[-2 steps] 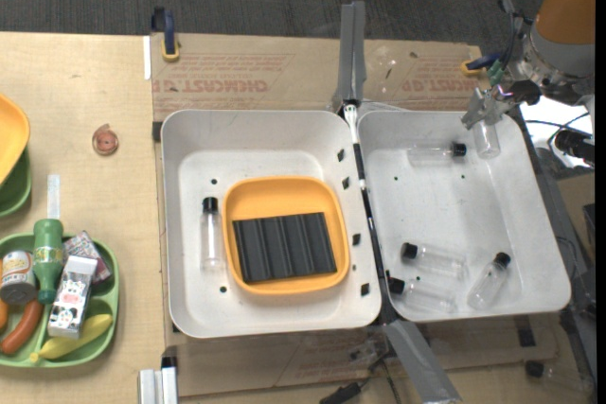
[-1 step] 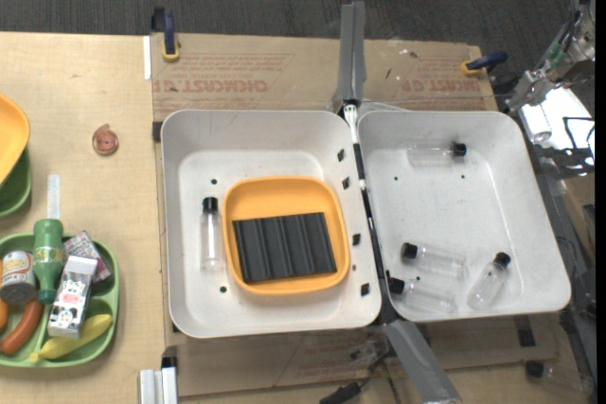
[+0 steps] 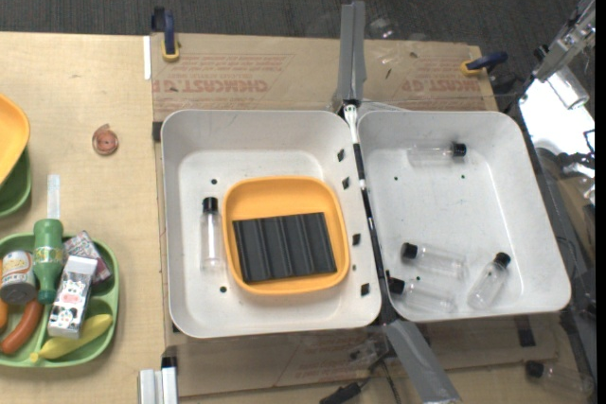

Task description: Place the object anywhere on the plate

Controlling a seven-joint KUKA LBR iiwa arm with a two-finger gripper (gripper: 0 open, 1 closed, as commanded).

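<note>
on the left bin's [image 3: 185,203] floor, a vial [image 3: 210,232] lies beside the orange plate [image 3: 284,194]; my hand's state i cannot tell.

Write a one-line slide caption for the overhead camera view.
Orange plate holding a black ridged block in the left bin; clear vials scattered in the right bin.

I can read one thing from here — red lettering on the brown cardboard sheet [image 3: 284,71] behind the white bins, printed upside down, roughly "CHEMCAST". Food package labels at left are too small.
</note>
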